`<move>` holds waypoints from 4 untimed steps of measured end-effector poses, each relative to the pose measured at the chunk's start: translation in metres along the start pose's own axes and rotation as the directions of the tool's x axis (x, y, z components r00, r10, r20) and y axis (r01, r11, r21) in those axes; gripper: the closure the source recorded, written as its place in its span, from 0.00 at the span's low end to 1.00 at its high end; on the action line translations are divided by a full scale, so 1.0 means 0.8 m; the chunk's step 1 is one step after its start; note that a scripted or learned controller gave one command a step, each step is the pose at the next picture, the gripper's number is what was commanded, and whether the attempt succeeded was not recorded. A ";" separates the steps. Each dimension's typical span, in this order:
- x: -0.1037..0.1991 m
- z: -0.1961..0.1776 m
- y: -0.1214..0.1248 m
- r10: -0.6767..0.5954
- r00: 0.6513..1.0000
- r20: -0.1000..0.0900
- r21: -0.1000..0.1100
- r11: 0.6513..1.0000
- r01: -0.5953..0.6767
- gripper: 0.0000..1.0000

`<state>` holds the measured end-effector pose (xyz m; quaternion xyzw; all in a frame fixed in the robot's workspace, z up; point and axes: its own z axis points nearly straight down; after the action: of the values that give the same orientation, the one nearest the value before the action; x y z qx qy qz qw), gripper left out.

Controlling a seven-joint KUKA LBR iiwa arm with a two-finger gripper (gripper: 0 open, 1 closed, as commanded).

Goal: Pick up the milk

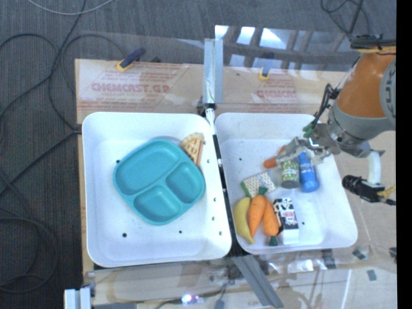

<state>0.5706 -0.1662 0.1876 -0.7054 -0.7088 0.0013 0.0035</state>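
The milk, a small black-and-white carton, lies in the right bin near its front edge, next to two carrots. My gripper hangs over the back half of that bin, well behind the milk. It is just above a green-labelled jar and a blue bottle. Nothing shows in its grasp.
A banana lies left of the carrots, with a green checkered piece behind it and a small orange piece by the jar. The left bin holds a teal divided plate and a waffle wedge.
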 end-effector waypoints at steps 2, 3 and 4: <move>-0.007 0.122 -0.095 0.170 0.985 0.005 -0.036 0.985 -0.170 0.00; 0.016 0.124 -0.100 -0.052 0.999 0.015 -0.025 0.998 0.052 0.00; 0.019 0.115 -0.098 -0.055 0.998 0.006 -0.022 0.998 0.055 1.00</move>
<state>0.4915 -0.1511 0.0963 -0.6855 -0.7280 -0.0046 -0.0063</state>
